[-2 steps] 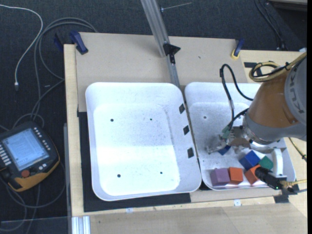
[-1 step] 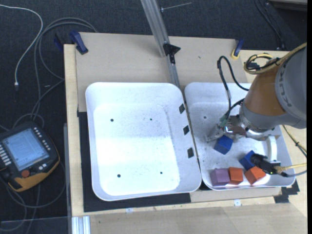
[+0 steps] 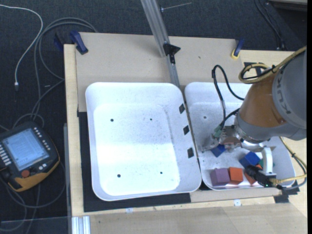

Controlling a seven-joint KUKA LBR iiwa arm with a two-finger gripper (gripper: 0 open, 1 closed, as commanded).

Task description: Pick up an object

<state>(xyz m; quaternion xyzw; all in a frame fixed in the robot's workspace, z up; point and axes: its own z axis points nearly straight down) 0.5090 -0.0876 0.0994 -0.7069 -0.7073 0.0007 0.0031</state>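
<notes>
Near edge of right shallow white plastic bin [image 3: 207, 101]: matte purple cube [image 3: 219, 176], orange block [image 3: 235, 174] touching at right, glossy blue block [image 3: 251, 158] farther right. Small blue flat piece [image 3: 218, 150] lay just beneath gripper [image 3: 222, 138]. Grey arm with orange band [image 3: 261, 106] reached from right, wrist bent down into bin. Finger state: could not tell. Left smooth white bin [image 3: 131, 140] speckled with dust.

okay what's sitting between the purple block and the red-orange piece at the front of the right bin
In the camera view, an orange block sits between the purple block and the red-orange piece.
</notes>
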